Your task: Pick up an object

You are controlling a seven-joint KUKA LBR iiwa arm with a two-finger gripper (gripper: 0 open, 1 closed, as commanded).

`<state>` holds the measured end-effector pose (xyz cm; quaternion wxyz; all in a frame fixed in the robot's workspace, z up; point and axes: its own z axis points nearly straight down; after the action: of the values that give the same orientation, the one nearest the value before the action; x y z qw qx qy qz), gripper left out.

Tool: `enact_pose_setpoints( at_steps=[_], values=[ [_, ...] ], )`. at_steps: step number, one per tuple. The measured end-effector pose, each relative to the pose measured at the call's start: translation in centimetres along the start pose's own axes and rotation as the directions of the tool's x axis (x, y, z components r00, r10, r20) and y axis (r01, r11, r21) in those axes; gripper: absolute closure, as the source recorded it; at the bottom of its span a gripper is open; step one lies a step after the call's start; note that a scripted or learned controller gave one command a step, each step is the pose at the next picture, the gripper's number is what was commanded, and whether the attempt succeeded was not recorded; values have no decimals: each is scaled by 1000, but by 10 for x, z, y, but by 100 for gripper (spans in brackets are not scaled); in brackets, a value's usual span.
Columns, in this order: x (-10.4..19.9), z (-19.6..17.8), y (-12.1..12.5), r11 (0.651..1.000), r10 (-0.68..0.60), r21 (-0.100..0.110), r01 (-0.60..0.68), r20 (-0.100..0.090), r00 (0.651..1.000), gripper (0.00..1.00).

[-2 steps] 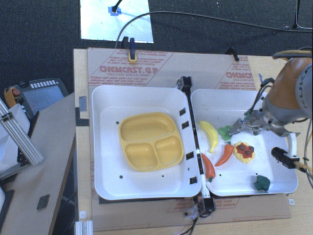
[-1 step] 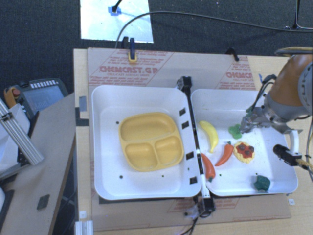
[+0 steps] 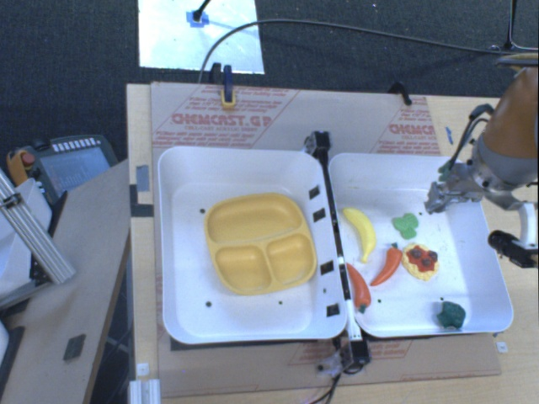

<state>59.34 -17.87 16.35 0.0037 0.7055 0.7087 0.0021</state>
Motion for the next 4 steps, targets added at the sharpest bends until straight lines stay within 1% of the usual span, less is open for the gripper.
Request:
enact_pose_setpoints(
  at_steps=[1,2,3,4],
  values=[
    [-7,-62,-1,1000,1,0,-1,1,1000,100],
    [-8,-115,1,1000,-1,0,1,0,1000,100],
    [55,-107,0,1000,-6,6,6,-4,1000,100],
    [109,-95,13,1000,-5,7,5,-4,1000,100]
  ],
)
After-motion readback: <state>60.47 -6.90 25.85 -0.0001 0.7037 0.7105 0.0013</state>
